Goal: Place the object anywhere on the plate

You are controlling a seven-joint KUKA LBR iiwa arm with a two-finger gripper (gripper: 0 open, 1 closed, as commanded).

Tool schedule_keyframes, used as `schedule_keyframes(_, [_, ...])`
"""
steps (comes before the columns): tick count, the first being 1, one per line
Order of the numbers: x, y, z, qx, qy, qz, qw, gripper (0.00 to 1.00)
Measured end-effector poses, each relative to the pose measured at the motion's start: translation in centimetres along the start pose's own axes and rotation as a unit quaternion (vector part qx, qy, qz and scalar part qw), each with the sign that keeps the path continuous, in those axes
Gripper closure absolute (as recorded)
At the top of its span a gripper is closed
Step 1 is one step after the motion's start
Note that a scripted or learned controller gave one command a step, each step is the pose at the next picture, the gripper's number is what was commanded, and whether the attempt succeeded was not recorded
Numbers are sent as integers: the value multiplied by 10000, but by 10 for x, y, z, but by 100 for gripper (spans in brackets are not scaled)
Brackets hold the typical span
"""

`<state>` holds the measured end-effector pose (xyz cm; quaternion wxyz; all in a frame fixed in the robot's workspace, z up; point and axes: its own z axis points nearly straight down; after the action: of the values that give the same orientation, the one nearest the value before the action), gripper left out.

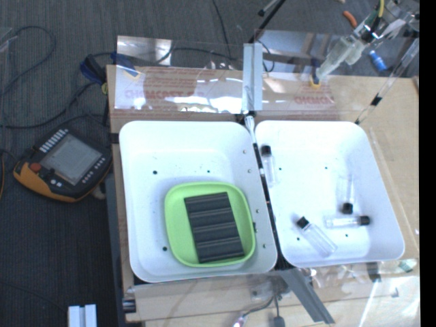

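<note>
A square lime-green plate (pixel 174 211) lies in the front half of the left bin (pixel 143 162). A dark grey ribbed block (pixel 214 227) lies on it and covers most of its middle. Several clear vials with black caps lie in the right bin (pixel 313 148). One vial (pixel 266 161) lies by the wall between the bins. Another vial (pixel 315 235) lies near the front. Two more, a flat vial (pixel 346 220) and a faint vial (pixel 347 195), rest at the right.
A low wall (pixel 262 189) divides the two bins. A clear panel (pixel 204 90) stands behind them, with a metal post (pixel 249 80) at its middle. A teach pendant (pixel 65 165) lies on the floor at left. Cables and fittings (pixel 354 43) hang at the top right.
</note>
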<state>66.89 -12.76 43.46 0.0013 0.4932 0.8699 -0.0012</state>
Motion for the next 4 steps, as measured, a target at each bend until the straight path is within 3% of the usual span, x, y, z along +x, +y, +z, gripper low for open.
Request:
schedule_keyframes(1, [-13,-7,0,-9,-8,-1307,9914,0])
schedule_keyframes(2, [3,-4,-1,-12,-6,-2240,9746,0])
schedule_keyframes(3, [5,-31,-1,-18,-7,-3752,9270,0])
schedule_keyframes(4, [-11,-17,-1,-19,-15,-4366,8996,0])
